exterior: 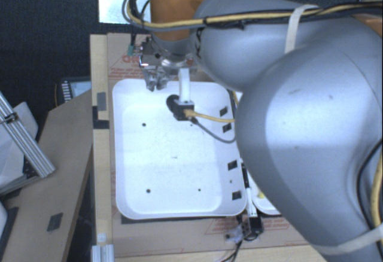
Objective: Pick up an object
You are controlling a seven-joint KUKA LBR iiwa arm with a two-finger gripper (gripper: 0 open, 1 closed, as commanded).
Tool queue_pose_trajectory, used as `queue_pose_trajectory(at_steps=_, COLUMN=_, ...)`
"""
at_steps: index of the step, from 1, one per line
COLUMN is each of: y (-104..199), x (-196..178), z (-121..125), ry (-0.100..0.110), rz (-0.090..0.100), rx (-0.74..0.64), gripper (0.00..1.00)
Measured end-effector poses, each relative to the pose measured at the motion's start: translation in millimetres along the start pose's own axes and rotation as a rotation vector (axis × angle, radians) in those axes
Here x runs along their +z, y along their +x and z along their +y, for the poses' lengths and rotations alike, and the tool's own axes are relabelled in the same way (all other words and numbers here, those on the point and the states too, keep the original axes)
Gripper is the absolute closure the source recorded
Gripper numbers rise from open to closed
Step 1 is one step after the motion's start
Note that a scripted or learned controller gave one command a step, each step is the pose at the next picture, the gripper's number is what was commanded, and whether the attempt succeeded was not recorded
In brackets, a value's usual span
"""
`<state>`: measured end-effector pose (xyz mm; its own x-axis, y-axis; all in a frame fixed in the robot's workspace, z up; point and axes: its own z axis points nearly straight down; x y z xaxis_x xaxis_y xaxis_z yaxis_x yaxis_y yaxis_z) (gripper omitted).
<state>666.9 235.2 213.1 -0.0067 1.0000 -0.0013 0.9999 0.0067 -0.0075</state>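
The gripper [155,80] hangs over the far edge of the left bin [128,195], nearer its far-left corner than its far-right one, low and close to the rim. Whether it is open or closed cannot be told from this angle, and nothing can be seen in its grasp. Just beside it a white post runs down to a black fitting [177,106], from which a yellow cable [206,118] trails across the bin floor towards the right edge.

The rest of the left bin's floor, from the middle to the near edge and both near corners, lies bare but for a few small dark specks. The arm [299,105] covers almost all of the right bin [266,208]. A sliver of that bin's near-left corner shows, with a trace of yellow too hidden to identify. An object to pick cannot be made out with certainty. The bench [100,135] runs as a narrow strip along the left bin's left edge
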Motion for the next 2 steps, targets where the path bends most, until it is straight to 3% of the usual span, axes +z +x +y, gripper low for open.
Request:
queue_pose_trajectory(at_steps=1, y=-0.8, x=-7.6, z=1.6, ry=-0.008, rz=0.002, rx=0.0, gripper=0.0)
queue_pose_trajectory(at_steps=2, y=-1.6, x=119.4, z=-0.3, ry=0.001, rz=-0.001, rx=0.0, gripper=0.0)
